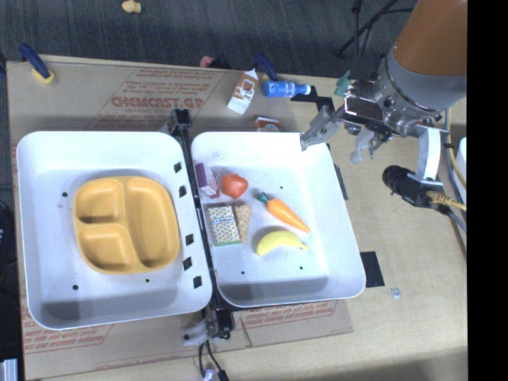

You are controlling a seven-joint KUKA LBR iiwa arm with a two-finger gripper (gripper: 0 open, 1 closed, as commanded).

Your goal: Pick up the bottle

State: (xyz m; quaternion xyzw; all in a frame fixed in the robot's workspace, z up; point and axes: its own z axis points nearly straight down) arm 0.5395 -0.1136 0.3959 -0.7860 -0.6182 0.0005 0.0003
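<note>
Blue bottle: the blue bottle [283, 90] is lying on its side on the bench, top middle of the frame, just above the right bin's [343, 236] back rim. So it's outside both bins, not in with the toys.
Gripper: the gripper [341, 137] hangs at the upper right, over the right bin's back right corner. Fingers look spread apart with nothing between them, so no grab so far imo.
Gap to target: bottle sits to the upper left of the gripper, near but clearly apart.
Neighbours of the bottle: a small white and brown carton [243, 91] leans just left of it, a blue clamp [264, 67] is right behind it, and some little red and white thing [267, 122] is below it by the rim. Crowded spot.
Right bin contents: tomato [234, 185], carrot [282, 211], banana [279, 242], a cracker box [223, 225] and a dark purple packet [208, 180].
Left bin: just a yellow divided plate [127, 223].
What could go wrong: bottle on its side is round, so it'll probably roll away if the fingers close along its length or land off centre.
Also: coming down carelessly could clip the bin rim or the clamp, or nudge the carton.
Worst case: it drops straight down where it is now and grabs bin or air.
</note>
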